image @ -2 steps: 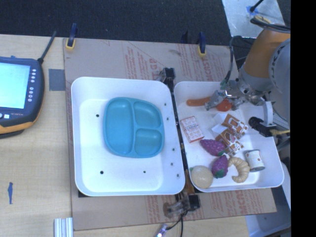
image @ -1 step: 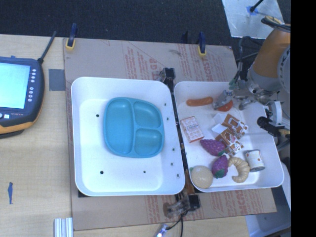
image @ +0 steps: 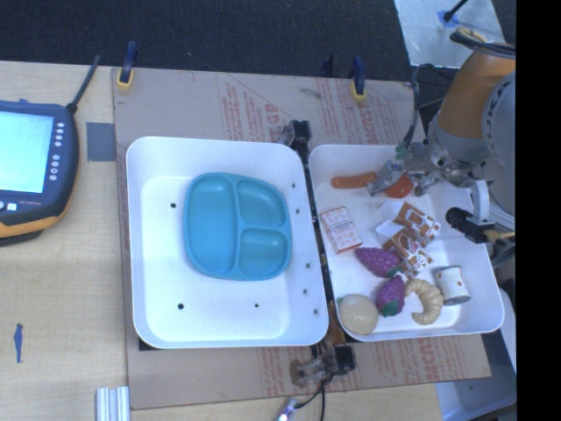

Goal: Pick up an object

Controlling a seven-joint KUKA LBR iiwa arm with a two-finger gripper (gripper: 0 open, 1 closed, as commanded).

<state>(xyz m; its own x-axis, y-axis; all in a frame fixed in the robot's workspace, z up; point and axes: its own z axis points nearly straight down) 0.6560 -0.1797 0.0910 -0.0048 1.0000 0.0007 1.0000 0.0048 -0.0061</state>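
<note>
Right now your gripper (image: 392, 181) sits low over the far end of the right bin (image: 491, 323), hovering at a red-orange toy (image: 399, 188) that could be a tomato or pepper, with an orange carrot-like piece (image: 353, 181) lying just beside it toward the left bin (image: 140, 235). You cannot tell from this slanted view whether the jaws are spread or pressed together, nor whether anything sits between them, so treat the grasp as unproven.

As a judgement, you are at the reach-and-grasp step: the arm is down among the objects, but no lift is evident. Your next move calls for a clean closure on one item, then a straight rise that avoids dragging the neighbour along.

Elsewhere in the right bin you have other candidates: a small printed card (image: 340, 229), a pretzel-patterned packet (image: 413, 229), two purple toy pieces (image: 379, 260), a cream egg-like ball (image: 358, 313), a croissant (image: 426, 298) and a small can (image: 452, 283). The left bin holds a blue divided plate (image: 237, 226), well apart from the arm.
</note>
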